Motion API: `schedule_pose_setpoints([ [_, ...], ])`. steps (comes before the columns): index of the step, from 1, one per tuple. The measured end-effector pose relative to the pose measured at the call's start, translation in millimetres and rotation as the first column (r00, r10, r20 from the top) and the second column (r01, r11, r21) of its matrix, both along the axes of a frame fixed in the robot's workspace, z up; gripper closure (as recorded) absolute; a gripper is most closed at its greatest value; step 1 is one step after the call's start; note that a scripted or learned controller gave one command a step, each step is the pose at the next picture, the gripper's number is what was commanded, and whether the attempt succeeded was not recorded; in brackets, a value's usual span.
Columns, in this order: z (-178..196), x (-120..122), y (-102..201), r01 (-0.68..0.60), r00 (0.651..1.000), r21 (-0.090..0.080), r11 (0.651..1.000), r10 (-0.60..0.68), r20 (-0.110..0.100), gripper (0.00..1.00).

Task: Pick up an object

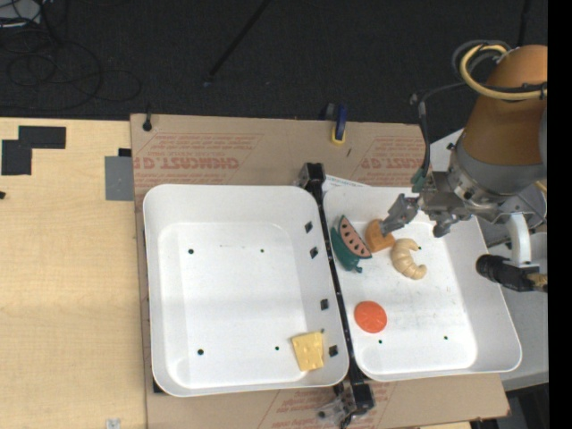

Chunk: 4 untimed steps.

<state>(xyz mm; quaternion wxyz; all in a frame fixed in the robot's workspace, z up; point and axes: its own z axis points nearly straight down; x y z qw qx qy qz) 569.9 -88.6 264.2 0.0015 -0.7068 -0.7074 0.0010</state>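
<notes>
A robotics lab. 2 white bins (170,239) sit clamped on a cardboard sheet (232,150) over the wooden tabletop (63,284). Loose cables (54,61) trail across dark flooring behind.

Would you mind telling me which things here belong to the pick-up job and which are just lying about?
Job in hand:
- tool, over the right bin
- orange piece beside it
- croissant
- watermelon slice
- red disc
- yellow cheese block in the left bin

Lying about:
- blue clamp
- cardboard sheet
- black tape marks

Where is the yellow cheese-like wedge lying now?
The yellow cheese-like wedge lies in the left white bin, at its near right corner, beside the black divider.
</notes>
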Motion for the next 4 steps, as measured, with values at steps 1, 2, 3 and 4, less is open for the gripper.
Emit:
schedule_pose_setpoints([
  [1, -40.4, -72.9, -33.3, 0.006, 1.0, 0.0, 1.0, -0.006, -0.008, 0.0],
  [2, -180.7, -95.4, -14.9, 0.0, 1.0, 0.002, 1.0, 0.0, -0.001, 0.0],
  [3, -165.0, -93.5, -17.3, 0.007, 1.0, 0.004, 1.0, -0.007, 0.002, 1.0],
  [4, -71.9, -61.9, 77.5, -0.011, 1.0, 0.004, 1.0, 0.011, 0.011, 1.0],
])
